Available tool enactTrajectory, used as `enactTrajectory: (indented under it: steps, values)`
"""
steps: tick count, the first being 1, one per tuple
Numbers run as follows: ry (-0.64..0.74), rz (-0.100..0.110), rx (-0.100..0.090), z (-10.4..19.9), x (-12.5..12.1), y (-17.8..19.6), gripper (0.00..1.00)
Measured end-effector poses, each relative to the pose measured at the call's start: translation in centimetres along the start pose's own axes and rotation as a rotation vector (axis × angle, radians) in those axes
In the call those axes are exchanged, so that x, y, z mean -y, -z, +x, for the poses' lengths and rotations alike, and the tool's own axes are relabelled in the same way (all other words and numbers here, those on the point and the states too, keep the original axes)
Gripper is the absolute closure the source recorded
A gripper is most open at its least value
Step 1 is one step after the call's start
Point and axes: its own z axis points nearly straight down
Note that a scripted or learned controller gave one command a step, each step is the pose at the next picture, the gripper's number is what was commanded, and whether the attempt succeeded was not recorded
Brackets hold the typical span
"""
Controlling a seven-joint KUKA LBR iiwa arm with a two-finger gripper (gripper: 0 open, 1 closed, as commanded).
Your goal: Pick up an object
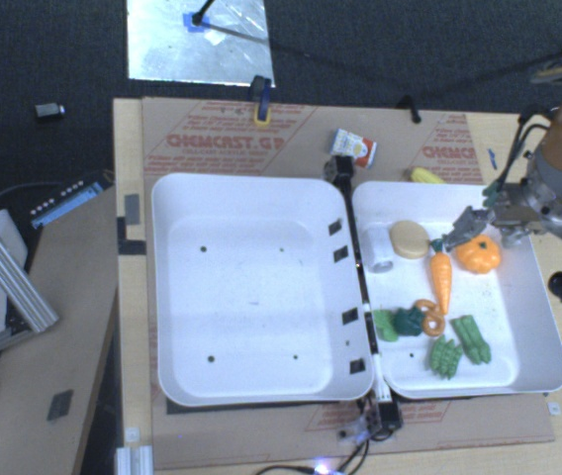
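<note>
Early in the task, by the look of it: nothing lifted yet. Hangs low over the back part of the right bin [550, 362], the gripper [464, 229], reaching in from the right side. Impossible to tell whether spread or pressed together; too dark and too small at the tip to judge. Nothing seen pinched in it.

Lying on the bin floor, all the candidates: an orange ball [479, 255] just beside the gripper, on its right; a carrot [441, 283] just below the tip, pointing toward the front; a beige disc [409, 238] to the left, near the wall between the bins. Further to the front, well apart from the gripper, a few green pieces [471, 338] and a small orange ring [429, 315]. Cannot say if the tip touches the carrot top or only stands above it.

Done so far, probably: the approach, with the gripper brought near the carrot and the ball. Left to do: to settle on one object, most likely the carrot or the ball, to close on it, and to raise it clear of the bin. Some risk of a miss, since ball and carrot lie close together and both seem smooth and rounded.
</note>
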Motion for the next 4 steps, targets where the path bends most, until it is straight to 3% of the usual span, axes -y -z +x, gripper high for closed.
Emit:
enactTrajectory:
  steps: [1, 2, 3, 4]
  values:
    - [0.002, 0.006, -0.003, 3.3, -0.4, -18.2, 0.0]
    - [-0.009, 0.005, 0.002, -3.2, 5.0, -17.4, 0.0]
    - [-0.001, -0.002, 0.0, -2.7, 4.5, -16.3, 1.0]
    - [0.008, -0.002, -0.001, 4.2, 2.3, -13.7, 1.0]
